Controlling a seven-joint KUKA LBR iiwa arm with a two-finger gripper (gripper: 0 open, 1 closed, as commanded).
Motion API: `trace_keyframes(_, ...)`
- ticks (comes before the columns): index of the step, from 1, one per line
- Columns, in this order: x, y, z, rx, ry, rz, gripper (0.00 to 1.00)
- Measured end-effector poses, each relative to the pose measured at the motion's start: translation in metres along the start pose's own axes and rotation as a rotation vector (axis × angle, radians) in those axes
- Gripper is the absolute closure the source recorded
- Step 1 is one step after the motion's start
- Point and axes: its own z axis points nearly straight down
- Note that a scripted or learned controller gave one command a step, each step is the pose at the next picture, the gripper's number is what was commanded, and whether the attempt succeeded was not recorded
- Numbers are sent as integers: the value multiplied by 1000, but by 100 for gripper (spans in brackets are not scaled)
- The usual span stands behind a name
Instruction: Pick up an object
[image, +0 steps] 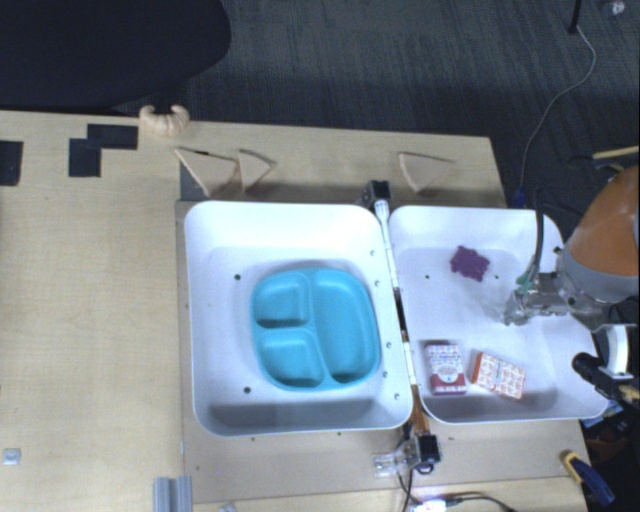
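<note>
A wooden bench (90, 330) seen from above at a slant, carrying two shallow white bins side by side. The left bin (215, 300), in the centre of the frame, holds a blue divided tray (315, 327) with three compartments, lying flat and filling most of the bin floor.

The right bin (430, 235) sits just beside it, in the right half of the frame. Three small things lie in it: a purple block (469, 262) toward the upper middle, and along the lower edge a small red-and-white box (445, 367) with a red patterned packet (498, 375) just beside it on the right, lying slightly askew.

At the right edge of the frame the arm (610, 240) reaches in, its orange band showing, and the gripper (524, 300) hangs over the right side of the right bin, between the purple block and the packet but touching neither. Nothing is between its fingers; how wide they stand I cannot tell, since they are small and blurred.

The likely risks, as I judge them: the gripper is near the bin's right wall, so a descent here may close on bare floor. The box and packet lie flat and close together, so the fingers could nudge one into the other or slip off a thin edge.
</note>
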Motion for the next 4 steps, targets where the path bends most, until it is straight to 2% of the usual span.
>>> trace_keyframes(1,0,0,0,0,0,0,0)
trace_keyframes(2,24,-57,7,12,4,2,0)
trace_keyframes(3,24,-55,-4,7,3,1,100)
trace_keyframes(4,91,3,-48,9,4,-2,100)
